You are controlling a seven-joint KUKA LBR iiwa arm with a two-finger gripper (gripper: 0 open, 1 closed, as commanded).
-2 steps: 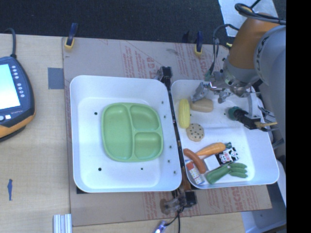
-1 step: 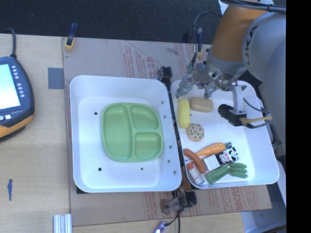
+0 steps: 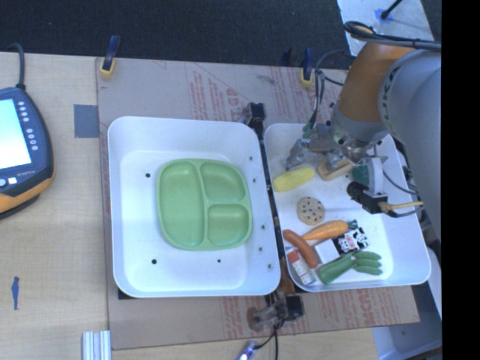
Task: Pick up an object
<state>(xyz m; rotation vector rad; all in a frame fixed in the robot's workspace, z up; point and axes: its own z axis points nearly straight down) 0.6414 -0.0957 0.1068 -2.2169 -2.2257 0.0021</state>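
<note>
In the right bin (image 3: 405, 265) lie a yellow corn-like piece (image 3: 294, 178), a round cookie (image 3: 310, 210), an orange carrot (image 3: 327, 231), a red sausage (image 3: 301, 247), green pea pods (image 3: 349, 266), a small black-and-white toy (image 3: 351, 240), a tan wooden piece (image 3: 335, 169) and a teal item (image 3: 363, 175). My gripper (image 3: 304, 154) hangs low over the bin's far left part, just above the yellow piece and beside the wooden piece. Nothing visibly sits in its grasp.
The left bin (image 3: 127, 276) holds a green divided plate (image 3: 202, 203). A tablet-like controller (image 3: 19, 148) lies at the bench's left edge. The grey arm with its orange band (image 3: 375, 70) covers the right bin's far right corner. Clamps (image 3: 109, 57) stand along the back board.
</note>
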